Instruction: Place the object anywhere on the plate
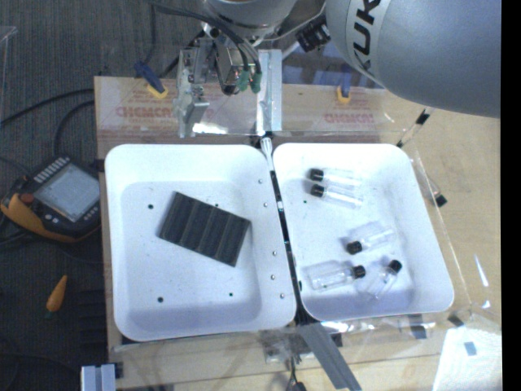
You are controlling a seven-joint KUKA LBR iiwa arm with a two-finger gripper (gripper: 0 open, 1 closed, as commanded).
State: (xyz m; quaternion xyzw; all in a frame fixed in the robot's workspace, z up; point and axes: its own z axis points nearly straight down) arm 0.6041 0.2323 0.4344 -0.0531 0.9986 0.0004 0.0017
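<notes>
A grey robot arm (423, 39) lettered "KU" above 2 white bins.
A dark ribbed rectangular plate (203, 228) lies in the left bin (130, 316); 5 clear black-capped vials (334, 184) lie in the right bin (423, 292).

bins (130, 177): glossy white plastic | plate (203, 228): matt dark ribbed | vials (335, 184): clear, black caps | arm (423, 31): smooth grey

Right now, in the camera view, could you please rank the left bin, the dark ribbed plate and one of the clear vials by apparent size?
1. Left bin, largest.
2. Dark ribbed plate, lying inside it.
3. Clear vial in the right bin, smallest.
</notes>
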